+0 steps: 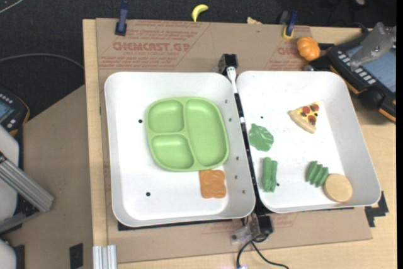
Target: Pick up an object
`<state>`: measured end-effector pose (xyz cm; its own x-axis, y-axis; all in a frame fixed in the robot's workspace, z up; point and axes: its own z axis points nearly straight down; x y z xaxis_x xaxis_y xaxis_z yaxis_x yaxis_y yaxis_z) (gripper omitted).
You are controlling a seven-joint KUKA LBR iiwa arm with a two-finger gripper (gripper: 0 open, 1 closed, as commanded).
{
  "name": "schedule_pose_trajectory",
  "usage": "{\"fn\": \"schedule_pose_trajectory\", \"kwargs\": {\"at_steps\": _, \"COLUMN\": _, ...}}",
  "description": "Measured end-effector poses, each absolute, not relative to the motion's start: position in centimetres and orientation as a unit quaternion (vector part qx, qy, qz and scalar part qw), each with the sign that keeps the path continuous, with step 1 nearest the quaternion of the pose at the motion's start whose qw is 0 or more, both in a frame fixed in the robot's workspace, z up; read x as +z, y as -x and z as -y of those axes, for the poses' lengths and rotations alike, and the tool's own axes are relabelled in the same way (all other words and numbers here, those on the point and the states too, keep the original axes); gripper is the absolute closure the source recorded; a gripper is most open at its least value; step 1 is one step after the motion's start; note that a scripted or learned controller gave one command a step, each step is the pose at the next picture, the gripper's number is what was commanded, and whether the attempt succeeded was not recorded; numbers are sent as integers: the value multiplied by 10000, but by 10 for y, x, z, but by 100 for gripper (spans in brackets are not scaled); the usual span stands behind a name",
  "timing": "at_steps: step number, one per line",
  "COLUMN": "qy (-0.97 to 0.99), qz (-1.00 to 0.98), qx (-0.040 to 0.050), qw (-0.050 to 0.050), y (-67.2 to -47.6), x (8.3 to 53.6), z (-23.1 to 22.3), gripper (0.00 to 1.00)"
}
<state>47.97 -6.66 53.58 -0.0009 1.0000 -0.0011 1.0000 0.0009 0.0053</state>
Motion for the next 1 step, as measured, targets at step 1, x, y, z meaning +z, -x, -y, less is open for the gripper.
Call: {"fn": "schedule_pose_trajectory", "kwargs": {"at_steps": 1, "qy": -7071, "qz": -7071, "qx": 10, "qw": 16, "y": -480, "x": 535, "z": 62, "gripper": 0}}
